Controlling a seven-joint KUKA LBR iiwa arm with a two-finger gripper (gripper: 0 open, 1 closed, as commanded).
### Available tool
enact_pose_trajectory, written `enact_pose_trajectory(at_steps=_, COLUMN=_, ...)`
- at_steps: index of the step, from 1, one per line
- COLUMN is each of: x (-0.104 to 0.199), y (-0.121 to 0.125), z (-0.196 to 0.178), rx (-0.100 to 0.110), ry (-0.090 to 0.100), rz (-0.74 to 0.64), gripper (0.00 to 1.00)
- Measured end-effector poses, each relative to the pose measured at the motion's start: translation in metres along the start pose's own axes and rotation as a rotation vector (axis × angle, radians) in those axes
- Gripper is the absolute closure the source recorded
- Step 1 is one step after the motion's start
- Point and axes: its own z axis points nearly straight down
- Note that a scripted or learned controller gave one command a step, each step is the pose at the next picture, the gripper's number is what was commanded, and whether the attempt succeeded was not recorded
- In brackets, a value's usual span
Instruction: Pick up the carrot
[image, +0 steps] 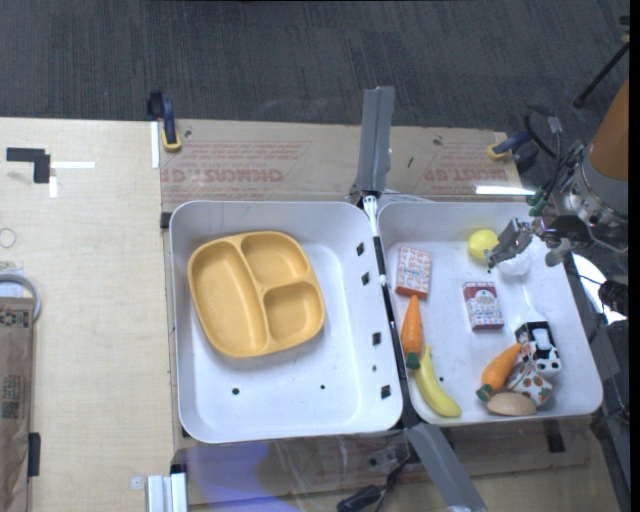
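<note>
The gripper (520, 250) hovers at the right bin's (585, 340) two o'clock, fingers apart, empty — reaching stage; next, swing toward eight o'clock onto the carrot (411, 324).

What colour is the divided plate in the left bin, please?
Yellow; the divided plate shows in the camera view.

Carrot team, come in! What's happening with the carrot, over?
Hand up near the lemon, nothing in it. Carrot lying by the bin divider. Banana touching its tip, over.
</note>
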Motion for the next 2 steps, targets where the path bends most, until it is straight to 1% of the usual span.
enact_pose_trajectory(at_steps=1, x=-0.007, y=-0.063, z=0.116, rx=0.002, ry=0.002, rz=0.206, gripper=0.00)
enact_pose_trajectory(at_steps=2, x=0.052, y=-0.052, z=0.071, rx=-0.001, ry=0.000, rz=0.250, gripper=0.00)
